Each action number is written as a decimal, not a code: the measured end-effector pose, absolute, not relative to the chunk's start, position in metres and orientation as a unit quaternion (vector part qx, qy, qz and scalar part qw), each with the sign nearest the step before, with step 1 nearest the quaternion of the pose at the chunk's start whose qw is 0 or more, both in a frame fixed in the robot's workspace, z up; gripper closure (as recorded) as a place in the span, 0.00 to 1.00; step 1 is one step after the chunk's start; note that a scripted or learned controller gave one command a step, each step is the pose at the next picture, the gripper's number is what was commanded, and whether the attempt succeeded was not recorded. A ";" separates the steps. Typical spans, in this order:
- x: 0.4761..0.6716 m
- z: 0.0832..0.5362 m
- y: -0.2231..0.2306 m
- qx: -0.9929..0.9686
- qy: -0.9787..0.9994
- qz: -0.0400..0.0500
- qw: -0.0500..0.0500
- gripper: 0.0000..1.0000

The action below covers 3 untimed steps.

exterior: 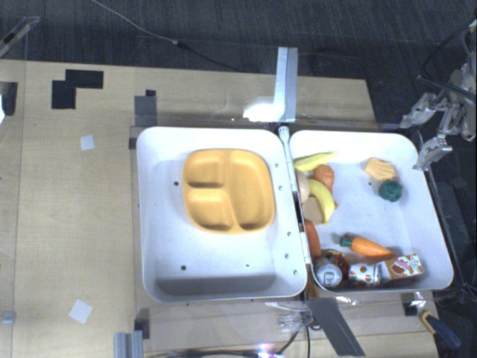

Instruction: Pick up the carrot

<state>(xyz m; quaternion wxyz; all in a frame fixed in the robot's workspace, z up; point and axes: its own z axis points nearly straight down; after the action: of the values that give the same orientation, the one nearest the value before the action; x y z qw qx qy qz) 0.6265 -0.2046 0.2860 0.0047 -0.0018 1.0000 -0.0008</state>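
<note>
The carrot (370, 247), orange with a green top at its left end, lies flat in the front part of the right bin (417, 222). It points slightly down to the right, just above a row of packaged items. My gripper (425, 135) hangs at the bin's far right corner, over the rim and well away from the carrot. Its metal fingers (417, 113) stand apart, open, with nothing between them.
The right bin also holds two bananas (321, 195), a reddish fruit (323, 175), a tan piece (380, 169), a green ball (390, 192), a can (328, 275) and a printed box (389, 269) right below the carrot. A yellow divided plate (227, 190) sits in the left bin (160, 222).
</note>
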 end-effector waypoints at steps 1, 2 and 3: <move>0.603 0.203 -0.131 -0.069 0.998 0.001 0.003 0.00; 0.558 0.090 -0.129 -0.013 1.000 -0.001 0.009 0.00; 0.500 0.092 -0.119 0.013 1.000 -0.002 0.014 0.00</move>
<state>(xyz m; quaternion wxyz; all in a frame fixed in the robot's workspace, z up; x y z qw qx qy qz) 0.5000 -0.1192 0.0918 0.0137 0.0131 0.9998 -0.0023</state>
